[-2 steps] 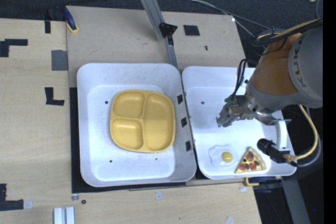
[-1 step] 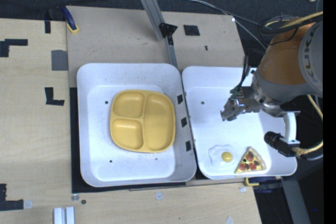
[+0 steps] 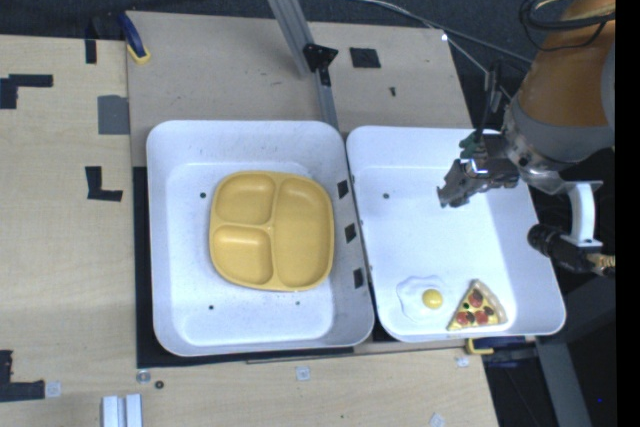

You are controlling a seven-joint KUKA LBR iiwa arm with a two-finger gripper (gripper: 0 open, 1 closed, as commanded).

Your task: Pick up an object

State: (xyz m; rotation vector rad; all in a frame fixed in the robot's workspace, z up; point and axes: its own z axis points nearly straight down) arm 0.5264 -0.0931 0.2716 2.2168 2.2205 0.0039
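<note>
L bin (image 3: 175, 215): yellow plate (image 3: 271, 229) w/ three sections, lying flat near the middle. R bin (image 3: 400, 155): toy fried egg (image 3: 422, 296) at front edge, pizza slice (image 3: 477, 306) just beside it on the right. Gripper (image 3: 455, 192) over the bin's back-right part, well apart from both; nothing seen in it, open or closed I cannot tell.

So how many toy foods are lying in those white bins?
2. A fried egg and a pizza slice lie side by side at the near edge of the right bin. The arm might hide more.
</note>
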